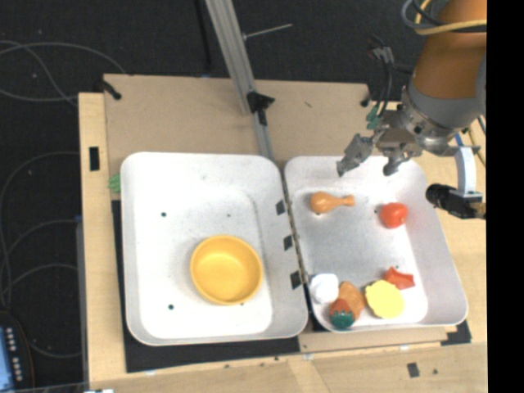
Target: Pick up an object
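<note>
End effector: spread open, nothing held, poised above right bin back edge. Nearest items: toy drumstick just below, red ball beside. Step judged: approach. Next: descent, alignment over drumstick, closure.

Even overhead light, white bins bright and slightly washed out, soft faint shadows, dark floor at upper left, mild overall softness

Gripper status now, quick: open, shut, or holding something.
Gripper: open, nothing between its fingers, above the far end of the right bin.
</note>
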`<state>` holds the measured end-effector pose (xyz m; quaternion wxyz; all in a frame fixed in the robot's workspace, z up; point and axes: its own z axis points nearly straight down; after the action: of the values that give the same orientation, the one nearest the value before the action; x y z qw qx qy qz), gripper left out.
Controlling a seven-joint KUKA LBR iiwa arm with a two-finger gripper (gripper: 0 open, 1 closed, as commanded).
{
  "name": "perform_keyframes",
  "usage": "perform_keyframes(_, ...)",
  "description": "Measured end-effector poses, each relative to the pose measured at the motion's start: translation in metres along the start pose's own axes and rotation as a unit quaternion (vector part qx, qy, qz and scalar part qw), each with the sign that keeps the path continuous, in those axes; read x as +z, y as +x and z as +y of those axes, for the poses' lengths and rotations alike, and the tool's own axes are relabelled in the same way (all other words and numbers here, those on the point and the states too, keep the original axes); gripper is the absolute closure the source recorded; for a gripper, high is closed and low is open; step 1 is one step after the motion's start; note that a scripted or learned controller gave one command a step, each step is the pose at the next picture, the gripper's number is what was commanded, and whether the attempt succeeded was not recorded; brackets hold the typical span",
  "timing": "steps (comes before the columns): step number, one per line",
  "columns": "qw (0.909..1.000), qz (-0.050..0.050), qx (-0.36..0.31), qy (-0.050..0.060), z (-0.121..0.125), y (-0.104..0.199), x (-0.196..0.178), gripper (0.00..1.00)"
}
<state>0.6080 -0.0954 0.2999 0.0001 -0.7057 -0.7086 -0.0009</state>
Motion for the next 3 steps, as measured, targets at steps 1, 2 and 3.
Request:
perform_keyframes(1,1.0,0.0,0.0,0.0,0.0,0.0,0.0,0.0)
perform_keyframes(2,1.0,-0.002,0.003,0.002,-0.005,-0.008,0.045,0.0)
perform_keyframes(3,1.0,-0.002,0.004,0.001,0.003,-0.007,0.101,0.0)
